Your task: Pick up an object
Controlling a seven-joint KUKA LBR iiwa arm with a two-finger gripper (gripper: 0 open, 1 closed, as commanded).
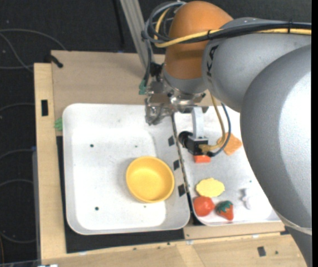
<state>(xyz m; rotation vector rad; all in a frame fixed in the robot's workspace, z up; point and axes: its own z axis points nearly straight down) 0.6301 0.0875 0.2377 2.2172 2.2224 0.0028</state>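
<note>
Camera view left the tool's point(157, 114) state impossible to tell; below it sat a shallow round yellow plastic bowl point(149, 178), probably best gripped by its rim.

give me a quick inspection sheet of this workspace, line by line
surface: wooden bench bearing two shallow white bins, left bin and right bin, side by side.
job's things: yellow bowl upright in the left bin; in the right bin a yellow piece, a red tomato-like item, a strawberry-like item, a small red piece, an orange piece and a small grey item.
clutter: nothing seen.
grippers: hand hangs over the left bin's far right corner, nothing seen between its fingers; whether open or shut is unclear.
cables: yellow and black leads along the arm; thin wires on the dark floor.
surroundings: dark floor, metal rail behind the bench.
</note>
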